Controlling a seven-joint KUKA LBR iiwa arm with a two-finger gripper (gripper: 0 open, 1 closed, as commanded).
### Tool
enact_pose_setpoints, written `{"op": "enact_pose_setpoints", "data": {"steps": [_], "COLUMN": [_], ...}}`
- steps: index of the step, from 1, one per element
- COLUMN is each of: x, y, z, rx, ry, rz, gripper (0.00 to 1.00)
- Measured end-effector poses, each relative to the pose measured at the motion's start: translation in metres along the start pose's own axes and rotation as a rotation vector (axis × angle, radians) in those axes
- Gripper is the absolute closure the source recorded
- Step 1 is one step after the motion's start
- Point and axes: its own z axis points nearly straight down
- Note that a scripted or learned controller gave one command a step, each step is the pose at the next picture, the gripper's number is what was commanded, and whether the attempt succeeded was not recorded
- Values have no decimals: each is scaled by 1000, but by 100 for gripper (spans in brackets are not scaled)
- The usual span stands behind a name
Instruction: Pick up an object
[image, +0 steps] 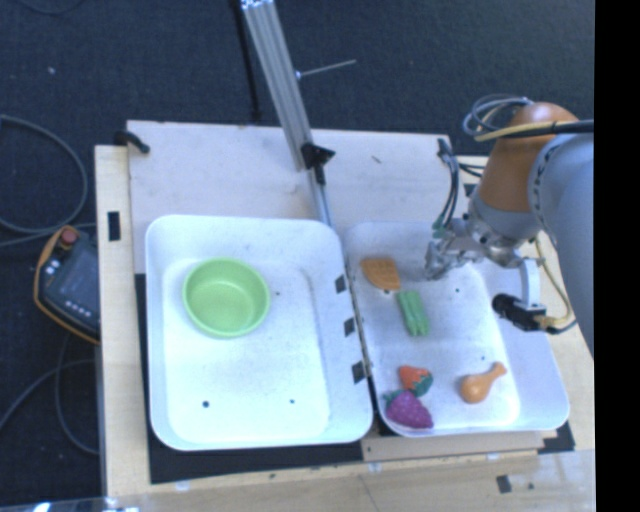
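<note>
My gripper (437, 262) hangs over the far part of the right bin (530, 395), coming in from the right on the grey arm (560, 200) with its orange band (508, 170). It is small and dark against the white floor, and I cannot tell how it stands; nothing shows in its grasp. Just left of it, near the bin's far-left corner, lies a tan bread piece (380, 273). A green vegetable (412, 312) lies just near of the bread, lengthwise, running from far to near, and apart from my gripper. In the near part of the same bin are three more things: a small red-orange piece with a green top (414, 379), a purple grape bunch (409, 409) touching it on its near side by the near-left corner, and an orange drumstick (481, 383) to their right, well apart from them. The left bin (250, 400) holds a light green bowl (226, 297), upright, in its far-left part. A metal post (282, 85) slants up from between the two bins at the far side.
</note>
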Motion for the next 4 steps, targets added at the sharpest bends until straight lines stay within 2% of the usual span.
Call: {"op": "enact_pose_setpoints", "data": {"steps": [1,3,4], "x": [-9,-10,49], "y": [7,-1,5], "z": [-59,-183,-179], "rx": [-3,-4,4], "ry": [0,0,3], "rz": [0,-4,-9], "gripper": [100,100,100]}}
